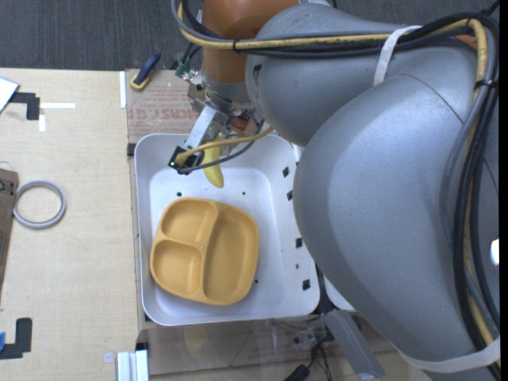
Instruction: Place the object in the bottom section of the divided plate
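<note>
A yellow divided plate lies in the white bin, with two small sections on its left and one large section on its right. A small yellow, banana-like object pokes out from under my gripper at the bin's far edge, just above the plate's top rim. The wrist hides the object's upper end and how it is held.
The grey arm covers the right side of the view and the bin's right rim. On the wooden bench to the left lie a roll of tape and a blue tool. A cardboard sheet lies behind the bin.
</note>
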Controlling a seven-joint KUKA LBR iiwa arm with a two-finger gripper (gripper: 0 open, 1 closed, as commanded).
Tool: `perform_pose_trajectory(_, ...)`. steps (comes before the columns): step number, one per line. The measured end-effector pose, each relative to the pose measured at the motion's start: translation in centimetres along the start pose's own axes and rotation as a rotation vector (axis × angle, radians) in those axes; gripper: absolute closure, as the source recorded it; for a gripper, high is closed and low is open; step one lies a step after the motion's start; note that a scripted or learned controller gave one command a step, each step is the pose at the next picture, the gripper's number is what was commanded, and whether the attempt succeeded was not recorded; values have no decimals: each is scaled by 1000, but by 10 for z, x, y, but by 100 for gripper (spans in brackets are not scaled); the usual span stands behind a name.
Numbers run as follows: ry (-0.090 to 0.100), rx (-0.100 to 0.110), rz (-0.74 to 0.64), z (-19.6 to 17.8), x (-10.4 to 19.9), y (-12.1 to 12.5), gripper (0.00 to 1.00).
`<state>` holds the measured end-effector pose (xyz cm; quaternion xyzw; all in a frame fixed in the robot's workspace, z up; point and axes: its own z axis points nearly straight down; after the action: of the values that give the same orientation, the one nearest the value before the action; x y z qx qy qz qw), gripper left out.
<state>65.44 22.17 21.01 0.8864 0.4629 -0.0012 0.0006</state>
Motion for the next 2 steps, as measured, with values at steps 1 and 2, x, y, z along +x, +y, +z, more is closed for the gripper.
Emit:
perform_pose_trajectory(1, 7, 3, 205, 98, -25, -50, 100)
perform_pose_trajectory(2, 18, 2, 174, 102, 5, -1, 100)
